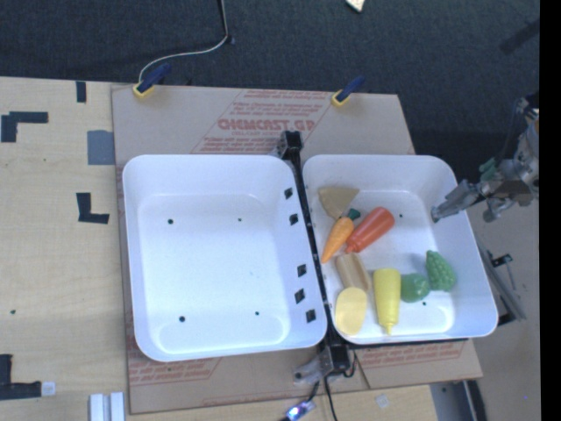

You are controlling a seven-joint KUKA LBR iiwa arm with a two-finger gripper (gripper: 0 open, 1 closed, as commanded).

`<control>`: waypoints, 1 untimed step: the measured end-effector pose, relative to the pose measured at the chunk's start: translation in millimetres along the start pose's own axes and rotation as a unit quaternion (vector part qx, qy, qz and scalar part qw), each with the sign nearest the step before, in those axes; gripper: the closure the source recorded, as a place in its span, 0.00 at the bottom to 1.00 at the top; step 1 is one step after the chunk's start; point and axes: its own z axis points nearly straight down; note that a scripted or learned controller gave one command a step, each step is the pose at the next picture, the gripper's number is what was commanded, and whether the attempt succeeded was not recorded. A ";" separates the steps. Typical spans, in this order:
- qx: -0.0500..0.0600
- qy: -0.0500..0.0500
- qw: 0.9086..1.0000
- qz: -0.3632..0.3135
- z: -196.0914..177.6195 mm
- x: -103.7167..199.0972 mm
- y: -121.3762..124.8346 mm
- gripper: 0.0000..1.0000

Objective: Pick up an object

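Camera view shows the gripper (456, 202) waiting at the right bin's (412, 167) edge, and I cannot tell how it is set, so next it must reach down to the red carrot (372, 226) inside.

From my feed, the arm (517, 182) is getting cut off at the right edge of the frame, so I am seeing just its wrist hardware over the right bin's (456, 175) rim. The fingers (447, 204) are showing as a grey blur, too small for me to judge their spacing. In the bin, the tan piece (336, 200) is partly slipping behind the orange carrot (336, 238), and the beige cylinder (351, 271) is running under the pale yellow piece (351, 310). The table (53, 235) is running off the left and bottom edges.
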 end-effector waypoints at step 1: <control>0.008 0.003 1.000 0.000 163.0 -9.2 11.5 0.00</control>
